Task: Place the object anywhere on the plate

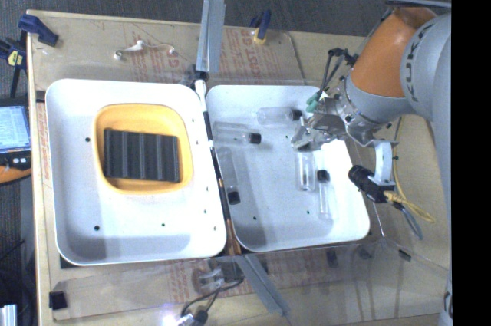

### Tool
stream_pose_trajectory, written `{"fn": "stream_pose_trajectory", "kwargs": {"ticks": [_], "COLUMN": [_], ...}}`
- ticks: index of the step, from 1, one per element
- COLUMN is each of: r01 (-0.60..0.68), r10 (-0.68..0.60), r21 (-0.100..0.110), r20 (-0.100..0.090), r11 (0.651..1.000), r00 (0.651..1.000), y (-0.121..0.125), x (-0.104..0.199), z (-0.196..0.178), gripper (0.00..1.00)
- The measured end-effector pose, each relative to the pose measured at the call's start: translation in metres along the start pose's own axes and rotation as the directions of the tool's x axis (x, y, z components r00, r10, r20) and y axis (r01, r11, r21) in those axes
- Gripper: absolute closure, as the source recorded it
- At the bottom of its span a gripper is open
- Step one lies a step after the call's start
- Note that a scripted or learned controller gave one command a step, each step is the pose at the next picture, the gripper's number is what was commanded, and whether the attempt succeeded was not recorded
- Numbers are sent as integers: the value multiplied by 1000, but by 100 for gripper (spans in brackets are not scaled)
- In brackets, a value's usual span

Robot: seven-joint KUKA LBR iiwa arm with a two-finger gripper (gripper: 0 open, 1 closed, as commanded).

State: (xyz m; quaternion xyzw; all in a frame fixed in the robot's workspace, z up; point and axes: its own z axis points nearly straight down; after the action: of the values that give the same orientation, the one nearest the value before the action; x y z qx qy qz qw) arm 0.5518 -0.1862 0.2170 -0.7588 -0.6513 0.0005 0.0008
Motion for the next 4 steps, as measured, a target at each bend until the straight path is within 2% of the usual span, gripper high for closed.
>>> {"fn": "stream_pose_trajectory", "kwargs": {"ticks": [1, 2, 3, 4], "r01": [126, 407, 514, 644], "r10": [-126, -407, -514, -644], "r21": [-1, 3, 1, -2], "r20": [0, -1, 0, 2], "r11": [992, 914, 858, 765], "r00": [992, 914, 858, 765], "y": [48, 45, 36, 46], "x": [43, 90, 140, 197], "z": [-18, 12, -2, 7], "gripper": [100, 100, 100, 100]}}
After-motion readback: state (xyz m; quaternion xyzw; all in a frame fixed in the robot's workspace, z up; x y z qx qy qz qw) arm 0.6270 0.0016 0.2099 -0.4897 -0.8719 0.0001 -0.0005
